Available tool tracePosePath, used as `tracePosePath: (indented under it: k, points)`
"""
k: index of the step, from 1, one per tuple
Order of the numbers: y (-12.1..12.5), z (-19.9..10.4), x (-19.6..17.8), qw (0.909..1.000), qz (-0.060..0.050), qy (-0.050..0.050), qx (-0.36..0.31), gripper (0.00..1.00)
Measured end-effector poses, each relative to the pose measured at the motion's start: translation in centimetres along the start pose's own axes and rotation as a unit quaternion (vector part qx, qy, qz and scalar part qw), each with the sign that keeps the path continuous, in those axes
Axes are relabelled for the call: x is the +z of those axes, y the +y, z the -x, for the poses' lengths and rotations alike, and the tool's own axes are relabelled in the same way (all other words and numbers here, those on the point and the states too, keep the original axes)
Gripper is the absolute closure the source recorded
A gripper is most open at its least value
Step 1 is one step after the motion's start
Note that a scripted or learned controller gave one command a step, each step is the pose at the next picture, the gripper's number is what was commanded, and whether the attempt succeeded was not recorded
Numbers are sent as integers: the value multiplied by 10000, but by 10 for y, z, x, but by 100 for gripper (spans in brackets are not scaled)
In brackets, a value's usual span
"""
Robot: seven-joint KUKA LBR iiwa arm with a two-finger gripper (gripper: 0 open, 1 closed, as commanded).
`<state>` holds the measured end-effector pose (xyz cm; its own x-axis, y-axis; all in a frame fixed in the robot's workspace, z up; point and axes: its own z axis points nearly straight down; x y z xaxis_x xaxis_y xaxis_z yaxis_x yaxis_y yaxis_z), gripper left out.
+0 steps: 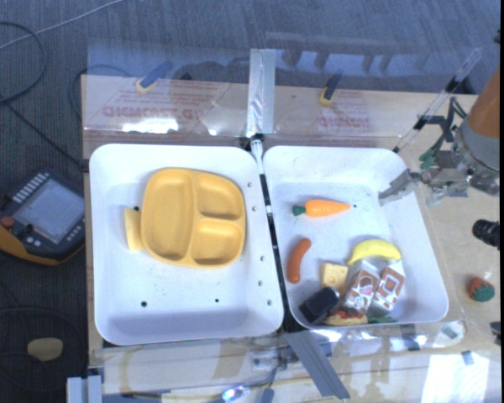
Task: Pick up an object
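The right bin (pixel 403 225) holds an orange carrot (pixel 323 208), a reddish sausage (pixel 298 259), a yellow banana (pixel 375 248), a small yellow cracker-like piece (pixel 334 273), two brown and white cartons (pixel 375 285) and a black block (pixel 319 302). My gripper (pixel 420 181) hangs over the bin's right rim near its far corner, to the right of the carrot and apart from it. Nothing shows in its grasp.
A yellow divided plate (pixel 193 217) lies in the left bin (pixel 109 309), with a thin yellow piece (pixel 133 229) at its left side. A red strawberry (pixel 480 289) rests on the bench right of the bins. A teach pendant (pixel 38 217) lies on the floor at left.
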<state>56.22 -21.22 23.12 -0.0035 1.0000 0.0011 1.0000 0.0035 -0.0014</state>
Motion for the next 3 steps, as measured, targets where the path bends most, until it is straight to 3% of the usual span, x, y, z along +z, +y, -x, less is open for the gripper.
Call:
tracePosePath:
  k: [1, 2, 3]
  points:
    - [56, -44, 113, 9985, 80, -32, -538, 0]
    - [70, -79, 126, 9965, 212, -99, -805, 0]
    - [88, -9, 140, 9975, 58, -1, 707, 0]
